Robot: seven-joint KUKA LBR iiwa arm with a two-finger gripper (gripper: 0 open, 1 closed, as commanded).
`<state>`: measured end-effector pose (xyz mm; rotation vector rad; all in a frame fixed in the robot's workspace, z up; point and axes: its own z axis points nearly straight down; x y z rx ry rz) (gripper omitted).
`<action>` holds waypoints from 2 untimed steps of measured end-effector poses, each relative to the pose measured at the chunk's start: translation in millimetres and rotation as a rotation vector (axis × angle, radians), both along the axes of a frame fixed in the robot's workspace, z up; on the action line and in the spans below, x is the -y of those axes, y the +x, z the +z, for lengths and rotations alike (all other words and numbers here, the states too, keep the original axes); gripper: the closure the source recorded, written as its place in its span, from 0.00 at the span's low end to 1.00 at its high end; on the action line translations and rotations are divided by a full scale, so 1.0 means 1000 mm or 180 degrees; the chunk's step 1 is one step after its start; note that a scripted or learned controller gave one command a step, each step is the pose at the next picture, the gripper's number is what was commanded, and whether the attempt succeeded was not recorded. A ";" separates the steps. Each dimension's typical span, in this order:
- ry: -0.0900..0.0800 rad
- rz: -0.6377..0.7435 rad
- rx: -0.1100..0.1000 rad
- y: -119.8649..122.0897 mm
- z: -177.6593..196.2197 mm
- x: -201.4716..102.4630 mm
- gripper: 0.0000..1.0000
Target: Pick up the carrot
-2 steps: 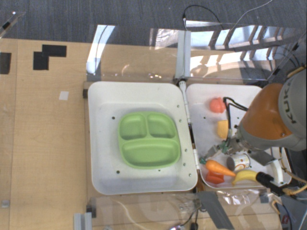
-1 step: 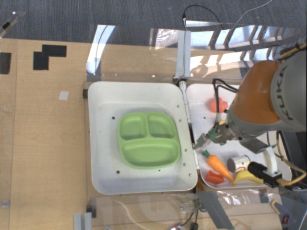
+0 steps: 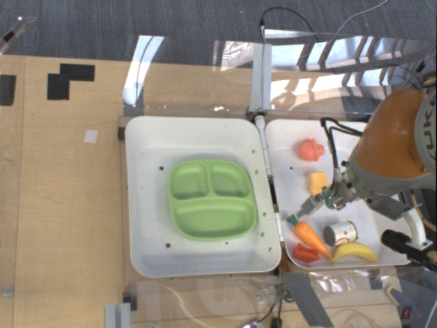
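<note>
1. I see the carrot (image 3: 312, 236) lying in the right bin (image 3: 287, 142), near its front-left corner, with its green top pointing up-left toward the wall between the bins and its orange tip pointing down-right.
2. It is crowded. A small red piece (image 3: 305, 253) touches it on the front side, a banana (image 3: 355, 253) lies just past its tip, and a tin can (image 3: 341, 234) lies on its side just beside it.
3. The gripper (image 3: 326, 200) hangs above and just behind the carrot's green end. I cannot tell from here whether the fingers are wide or narrow, and nothing shows between them.
4. A yellow block (image 3: 317, 182) sits just behind the gripper, with a pink-red toy (image 3: 311, 149) farther back.
5. The left bin (image 3: 147, 183) holds a green divided plate (image 3: 212, 199), well apart from the work.
6. The risk, as I judge it, is that a descent at the leafy end closes on the thin top and slips off, or nudges the can and banana, which would roll the carrot against the bin wall.
7. A grip across the orange body would be safer.
</note>
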<state>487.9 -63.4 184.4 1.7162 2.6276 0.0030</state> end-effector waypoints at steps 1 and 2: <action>0.0001 -0.0064 0.0022 0.002 -0.092 0.027 0.00; 0.0009 -0.0055 0.0035 0.005 -0.081 0.024 1.00</action>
